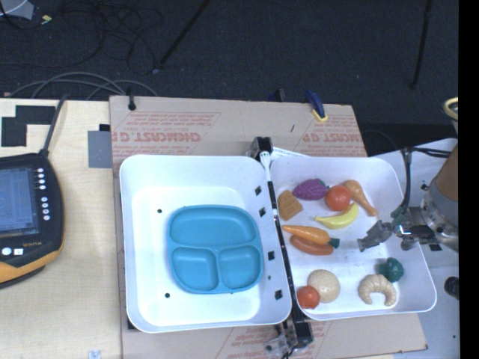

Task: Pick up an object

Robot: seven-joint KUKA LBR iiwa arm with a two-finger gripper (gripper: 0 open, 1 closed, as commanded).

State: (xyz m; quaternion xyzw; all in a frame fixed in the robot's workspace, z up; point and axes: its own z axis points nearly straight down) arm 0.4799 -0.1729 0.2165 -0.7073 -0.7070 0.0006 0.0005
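Pincer [372, 238] located over right bin [419, 296], low above the white floor, on the grey arm [438, 226] entering from the view's right. Spread or pressed together: cannot tell, as the dark tip is too small and blurred. Not seen pinching anything.

Task things noted, all in the right bin, directions as seen in the view:
- Banana [338, 218]: just up-left of pincer, nearest of the upper group.
- Carrot [305, 234]: left of pincer, lying crosswise, with its green end nearest and close beside the pincer.
- Red pepper [310, 247]: touching the carrot's lower side, left of pincer.
- Tomato [338, 197] and orange gourd [361, 194]: above pincer, side by side, touching.
- Purple piece [310, 189]: up-left, beyond the tomato.
- Brown slice [289, 205]: far left, near the bin's wall.
- Green piece [390, 268]: just below-right of pincer.
- Croissant [378, 289]: below pincer, under the green piece.
- Beige ball [323, 283]: below-left, with a small red ball [308, 297] touching it.

Left bin [142, 200]: well left of pincer, with a blue tray [215, 247] of three compartments. Pendant [26, 215] farther left, on the bench.
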